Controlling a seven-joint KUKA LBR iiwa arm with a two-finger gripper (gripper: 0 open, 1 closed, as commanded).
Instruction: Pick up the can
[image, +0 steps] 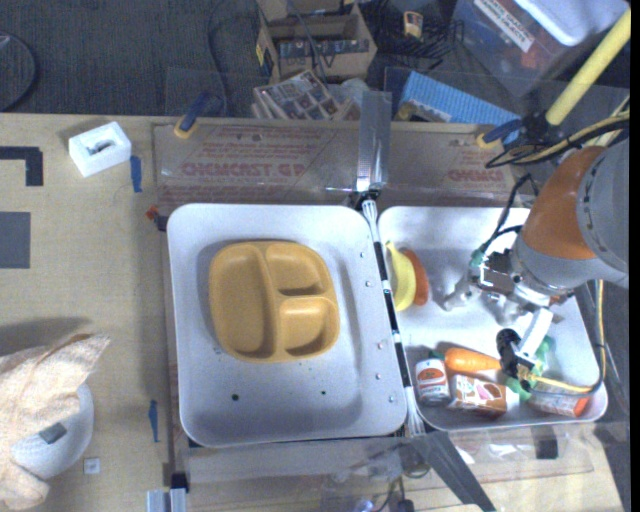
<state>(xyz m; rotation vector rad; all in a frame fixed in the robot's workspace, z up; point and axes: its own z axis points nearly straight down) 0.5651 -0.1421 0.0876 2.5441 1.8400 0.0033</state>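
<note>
Gripper (460, 294) is a grey blur low over the bare floor of the right bin (440, 235); can't tell how far open it is or whether it grips anything. Arm (575, 225) covers that bin's right side. Can (432, 380), red-and-white label, is in the right bin's near-left corner, well apart from the gripper; upright or tilted, can't tell. An orange carrot (470, 358) is just behind it and a brown-orange packet (481, 393) just beside it on the right; contact unclear. Red-labelled item (560, 403) in the near-right corner is partly hidden, can't identify it. Yellow-and-red fruit (405, 280) is against the bin's left wall. Left bin (200, 400) holds one yellow divided plate (272, 300), flat.
</note>
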